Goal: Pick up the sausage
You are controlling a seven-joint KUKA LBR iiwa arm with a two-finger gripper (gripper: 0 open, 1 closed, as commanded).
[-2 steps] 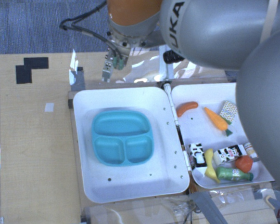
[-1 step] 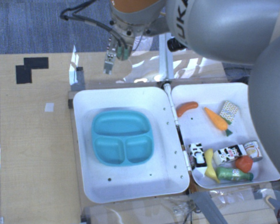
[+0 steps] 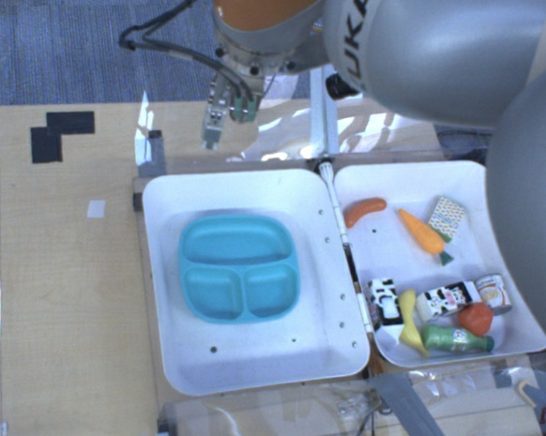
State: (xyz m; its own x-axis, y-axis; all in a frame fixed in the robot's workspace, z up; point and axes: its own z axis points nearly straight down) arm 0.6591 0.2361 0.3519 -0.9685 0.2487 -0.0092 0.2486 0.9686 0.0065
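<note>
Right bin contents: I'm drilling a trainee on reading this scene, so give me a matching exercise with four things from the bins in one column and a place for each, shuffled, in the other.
Things:
1. sausage
2. carrot
3. green bottle
4. blue divided plate

Places:
A. in the middle of the left bin
B. at the near edge of the right bin
C. at the far left of the right bin, close to the divider between the bins
D. just right of the sausage, beside a small patterned packet

Pairs: 1-C, 2-D, 3-B, 4-A
</note>
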